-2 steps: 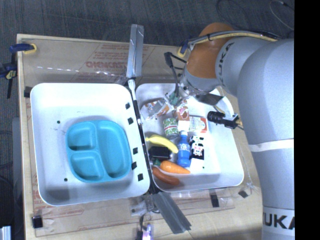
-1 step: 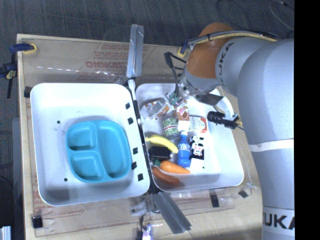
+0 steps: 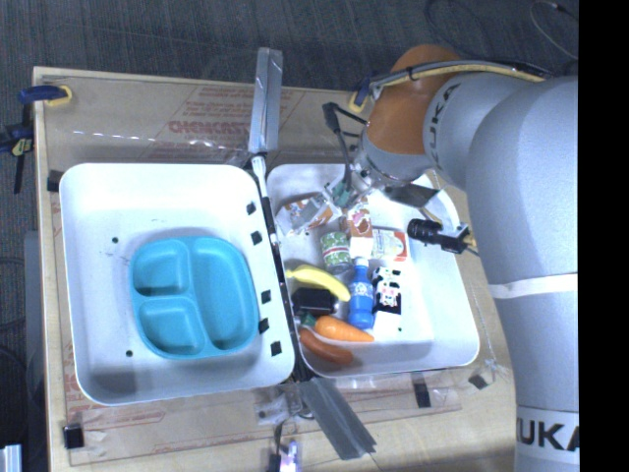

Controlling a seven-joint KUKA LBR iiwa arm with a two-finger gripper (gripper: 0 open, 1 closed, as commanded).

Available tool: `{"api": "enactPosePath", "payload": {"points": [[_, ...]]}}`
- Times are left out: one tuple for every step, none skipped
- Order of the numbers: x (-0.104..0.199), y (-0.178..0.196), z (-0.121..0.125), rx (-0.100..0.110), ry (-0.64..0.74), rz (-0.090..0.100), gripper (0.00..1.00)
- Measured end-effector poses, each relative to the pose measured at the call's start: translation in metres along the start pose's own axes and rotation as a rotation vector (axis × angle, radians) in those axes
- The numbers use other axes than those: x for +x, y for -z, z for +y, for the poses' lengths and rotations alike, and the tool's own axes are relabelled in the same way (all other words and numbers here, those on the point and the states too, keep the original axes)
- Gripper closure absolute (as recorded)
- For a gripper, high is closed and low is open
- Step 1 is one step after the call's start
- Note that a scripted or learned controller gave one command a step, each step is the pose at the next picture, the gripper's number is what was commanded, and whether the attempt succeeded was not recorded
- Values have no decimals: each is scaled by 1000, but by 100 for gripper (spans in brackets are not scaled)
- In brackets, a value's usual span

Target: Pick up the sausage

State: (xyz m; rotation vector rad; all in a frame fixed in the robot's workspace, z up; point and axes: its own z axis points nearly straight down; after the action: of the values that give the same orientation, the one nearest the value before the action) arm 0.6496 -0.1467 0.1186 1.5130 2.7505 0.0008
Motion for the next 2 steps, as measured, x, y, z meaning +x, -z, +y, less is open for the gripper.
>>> {"api": "enactPosePath", "payload": {"points": [[-36, -23, -11, -1, -130, -1, 0], [-35, -24, -12, 0, -130, 0, 0]]}}
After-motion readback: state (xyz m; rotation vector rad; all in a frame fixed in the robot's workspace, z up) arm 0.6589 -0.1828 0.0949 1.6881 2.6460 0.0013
